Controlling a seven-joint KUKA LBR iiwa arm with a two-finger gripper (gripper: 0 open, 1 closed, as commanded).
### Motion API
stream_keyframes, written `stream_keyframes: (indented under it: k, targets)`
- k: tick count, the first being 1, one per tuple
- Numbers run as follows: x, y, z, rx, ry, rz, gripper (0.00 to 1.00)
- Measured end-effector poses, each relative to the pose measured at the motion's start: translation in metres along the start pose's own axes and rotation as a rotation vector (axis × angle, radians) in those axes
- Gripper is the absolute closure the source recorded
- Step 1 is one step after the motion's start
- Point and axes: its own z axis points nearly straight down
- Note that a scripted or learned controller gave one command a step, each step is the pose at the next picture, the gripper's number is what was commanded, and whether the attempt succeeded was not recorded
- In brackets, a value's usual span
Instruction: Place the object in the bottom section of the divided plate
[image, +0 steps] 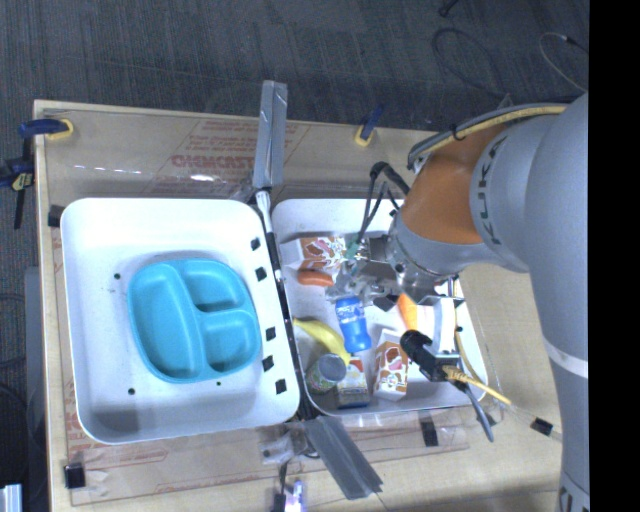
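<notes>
Your divided plate (193, 318), blue, lies in the left bin (90, 400) with nothing in its sections. Right of the plate, in the right bin (300, 215), the gripper (365, 280) hangs just above a blue bottle (352, 324); you cannot tell its finger state. A banana (322, 336), small carton (390, 368) and carrot (314, 280) crowd that bottle.

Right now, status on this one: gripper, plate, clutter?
Gripper low over right bin, above blue bottle. Divided plate in left bin, holds nothing. Banana, cartons crowd the bottle.
</notes>
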Motion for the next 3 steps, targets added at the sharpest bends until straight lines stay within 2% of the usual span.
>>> stream_keyframes:
  k: [1, 2, 3]
  targets:
    - [0.035, -0.024, -0.015, 0.001, 0.001, -0.064, 1.0]
    - [0.035, -0.024, -0.024, 0.004, 0.001, -0.07, 1.0]
    - [0.13, 0.008, 0.014, 0.002, -0.001, -0.08, 1.0]
